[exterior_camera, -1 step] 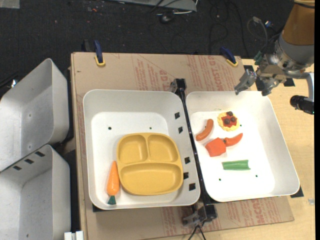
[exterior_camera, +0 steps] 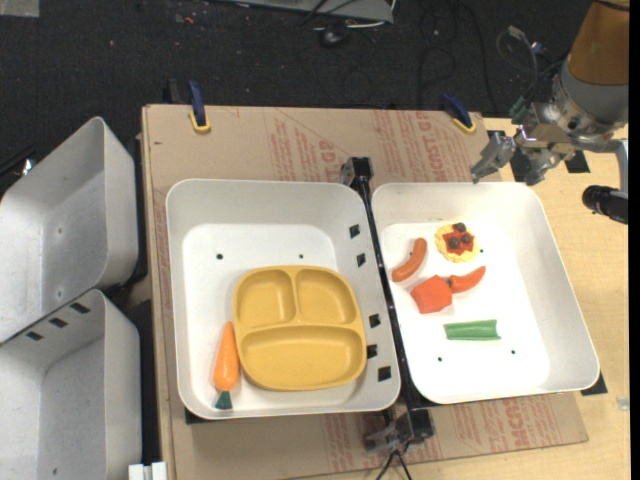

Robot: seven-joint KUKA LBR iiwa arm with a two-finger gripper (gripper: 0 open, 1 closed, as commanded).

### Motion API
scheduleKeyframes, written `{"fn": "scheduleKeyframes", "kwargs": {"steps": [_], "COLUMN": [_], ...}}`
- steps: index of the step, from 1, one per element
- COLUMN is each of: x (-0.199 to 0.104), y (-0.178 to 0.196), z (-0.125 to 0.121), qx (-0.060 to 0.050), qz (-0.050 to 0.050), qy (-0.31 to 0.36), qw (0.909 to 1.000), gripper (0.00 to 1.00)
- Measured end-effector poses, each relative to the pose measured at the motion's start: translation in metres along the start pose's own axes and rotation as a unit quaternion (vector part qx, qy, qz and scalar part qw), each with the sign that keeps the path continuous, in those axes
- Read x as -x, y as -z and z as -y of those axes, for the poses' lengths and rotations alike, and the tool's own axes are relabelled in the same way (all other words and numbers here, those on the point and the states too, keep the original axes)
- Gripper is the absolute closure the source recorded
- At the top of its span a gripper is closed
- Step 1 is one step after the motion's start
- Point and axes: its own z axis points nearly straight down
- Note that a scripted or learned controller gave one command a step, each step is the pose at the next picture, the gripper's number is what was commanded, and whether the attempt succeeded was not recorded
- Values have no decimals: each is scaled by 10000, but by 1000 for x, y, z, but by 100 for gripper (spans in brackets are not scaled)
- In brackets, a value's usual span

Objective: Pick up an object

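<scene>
While the arm reached in from the right, its hand (exterior_camera: 511, 158) hovered above the right bin's (exterior_camera: 560, 298) far rim, fingers spread, gripping nothing; inside lay a glossy plastic sausage (exterior_camera: 410, 260).

The tool (exterior_camera: 510, 161) hangs above the far edge of the right bin (exterior_camera: 560, 298), fingers spread with nothing between them. That bin holds a sausage (exterior_camera: 409, 261), a small pizza (exterior_camera: 458, 241), red pieces (exterior_camera: 445, 289) and a green bean (exterior_camera: 471, 331). The left bin (exterior_camera: 200, 268) holds a yellow tray (exterior_camera: 298, 326) and a carrot (exterior_camera: 226, 363).
</scene>
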Motion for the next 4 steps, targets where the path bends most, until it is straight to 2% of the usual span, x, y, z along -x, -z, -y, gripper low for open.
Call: {"fn": "scheduleKeyframes", "kwargs": {"steps": [2, 3, 4], "x": [-1, -6, -5], "y": [-125, -169, -156], "z": [9, 13, 11], "qx": [-33, -24, 10], "qz": [-9, -8, 3], "qy": [-13, -8, -6], "qw": [10000, 10000, 10000], "gripper": [0, 0, 100]}}
